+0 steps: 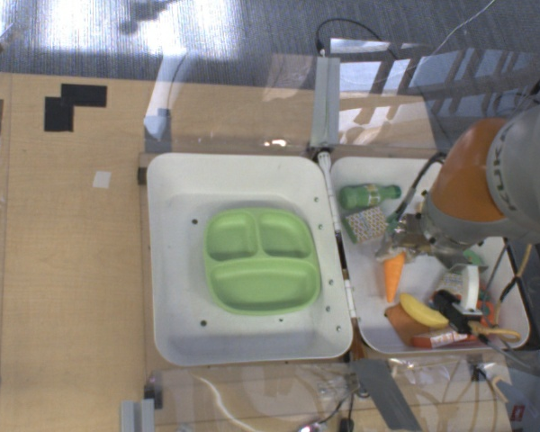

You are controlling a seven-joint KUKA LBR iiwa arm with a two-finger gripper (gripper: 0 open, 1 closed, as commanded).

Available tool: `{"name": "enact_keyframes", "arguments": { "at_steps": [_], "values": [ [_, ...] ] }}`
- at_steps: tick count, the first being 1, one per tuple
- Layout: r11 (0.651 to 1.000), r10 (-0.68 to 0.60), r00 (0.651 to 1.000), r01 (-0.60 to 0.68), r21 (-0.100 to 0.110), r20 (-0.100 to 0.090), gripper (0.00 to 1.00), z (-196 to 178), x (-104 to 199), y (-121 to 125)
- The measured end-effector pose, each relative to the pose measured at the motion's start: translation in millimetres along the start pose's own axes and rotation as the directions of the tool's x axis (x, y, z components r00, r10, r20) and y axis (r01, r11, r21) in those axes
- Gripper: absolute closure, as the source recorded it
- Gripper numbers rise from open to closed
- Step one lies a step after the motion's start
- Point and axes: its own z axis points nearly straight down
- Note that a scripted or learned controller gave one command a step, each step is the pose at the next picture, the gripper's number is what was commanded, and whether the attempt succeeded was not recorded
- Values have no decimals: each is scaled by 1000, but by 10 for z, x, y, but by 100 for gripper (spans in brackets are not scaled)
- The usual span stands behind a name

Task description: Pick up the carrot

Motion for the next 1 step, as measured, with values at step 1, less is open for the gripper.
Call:
{"name": "enact_keyframes", "arguments": {
  "at_steps": [1],
  "values": [
    [994, 111, 994, -111, 18, 2, 100, -834, 258, 180]
  ]
}}
